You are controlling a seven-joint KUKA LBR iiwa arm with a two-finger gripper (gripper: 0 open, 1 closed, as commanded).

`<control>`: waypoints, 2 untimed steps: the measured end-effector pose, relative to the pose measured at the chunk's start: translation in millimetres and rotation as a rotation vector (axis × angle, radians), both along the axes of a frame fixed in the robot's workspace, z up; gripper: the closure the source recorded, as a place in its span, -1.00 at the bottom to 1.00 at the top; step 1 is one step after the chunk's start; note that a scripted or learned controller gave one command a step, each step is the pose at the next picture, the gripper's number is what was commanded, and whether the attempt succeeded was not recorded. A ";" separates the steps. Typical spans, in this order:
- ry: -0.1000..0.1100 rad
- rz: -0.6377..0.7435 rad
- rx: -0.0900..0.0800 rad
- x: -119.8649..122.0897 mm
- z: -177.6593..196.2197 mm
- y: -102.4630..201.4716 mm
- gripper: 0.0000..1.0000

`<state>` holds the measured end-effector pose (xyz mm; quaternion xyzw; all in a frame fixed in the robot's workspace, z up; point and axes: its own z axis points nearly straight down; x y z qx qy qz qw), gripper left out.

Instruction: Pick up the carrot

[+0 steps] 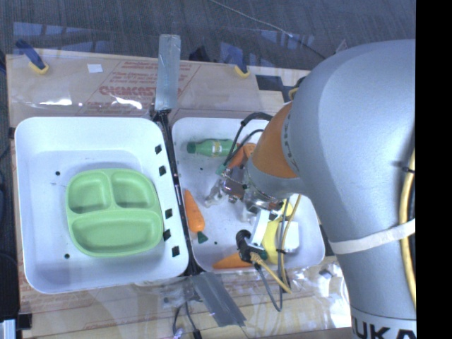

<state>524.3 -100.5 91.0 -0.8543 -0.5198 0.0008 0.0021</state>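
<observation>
**Carrot sitting at the left edge of the right bin, arm parked over the middle**

Two white bins side by side on the desk (212, 83). The left bin (28, 189) has a green divided plate (113, 212) in it, roughly centre-left of the frame. The right bin (205, 129) is where the clutter is.

The carrot (193, 212) lies along the left wall of the right bin, just beside the divider between the two bins — orange, pointing roughly up and down in the frame, with a small green bit at its lower end. A second orange piece (232, 263) lies near the bottom rim of that bin, and a green bottle (210, 147) lies on its side near the top.

The big grey arm (360, 175) comes in from the right and covers most of the right side. Its pincer (224, 189) is down in the middle of the right bin, close to the carrot but apart from it — nothing visible between the fingers. Can't tell whether they're spread or pressed together, too much metal and cable in the way.
</observation>
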 end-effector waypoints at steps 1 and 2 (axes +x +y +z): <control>0.002 -0.269 -0.001 -6.7 -0.1 10.5 -1.00; -0.006 -0.345 0.003 -17.9 103.2 86.2 -1.00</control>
